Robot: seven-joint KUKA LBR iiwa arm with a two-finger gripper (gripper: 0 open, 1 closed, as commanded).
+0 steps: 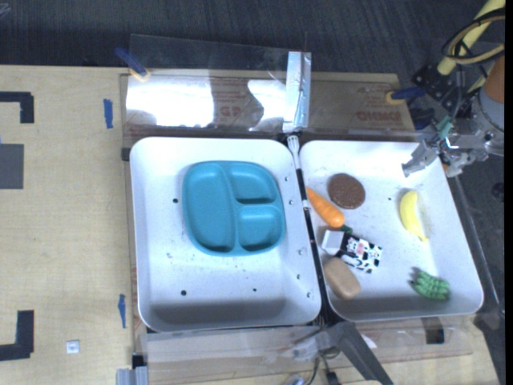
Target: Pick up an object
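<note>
The gripper [423, 157], whose grasp I cannot tell, hangs over the right bin's [385, 155] far right corner, just above a banana [411, 212], with a cookie [346, 190], carrot [325, 208] and green toy [430, 285] lying farther off.

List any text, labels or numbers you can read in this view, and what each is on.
None can be read.
Brown board behind the bins: reddish printing, too blurred to read.
Black-and-white toy in the right bin: patches, no letters made out.
Tan bench top: black corner marks, no words.
</note>
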